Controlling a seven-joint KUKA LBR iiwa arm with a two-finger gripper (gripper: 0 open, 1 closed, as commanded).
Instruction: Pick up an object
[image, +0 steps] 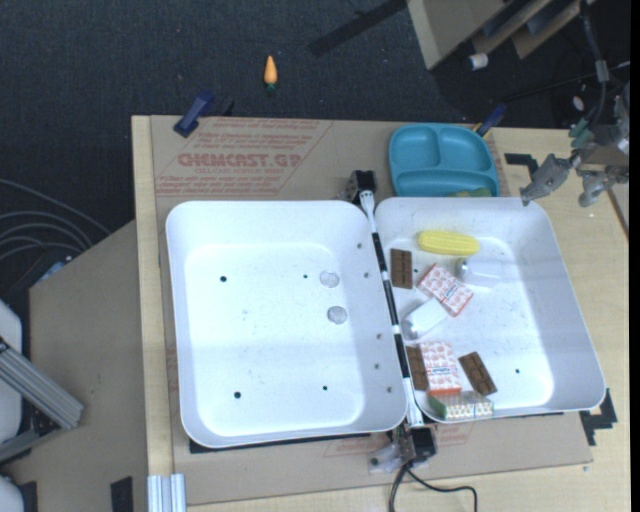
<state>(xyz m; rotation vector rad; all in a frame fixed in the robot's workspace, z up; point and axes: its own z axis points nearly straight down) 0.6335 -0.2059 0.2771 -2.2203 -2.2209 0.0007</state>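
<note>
Both bins (270, 225) are plain white, the corn cob (447, 242) is bright yellow, and there's a teal tray (440, 158) up top. Red-and-white checked packets (445, 288) sit by brown bars (401, 268), chocolate I think. The bench (240, 155) is tan with red lettering.

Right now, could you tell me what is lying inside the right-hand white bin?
The right bin holds a yellow corn cob, brown bars, red-and-white packets and clear plastic pieces. Anything beneath them is covered.
</note>
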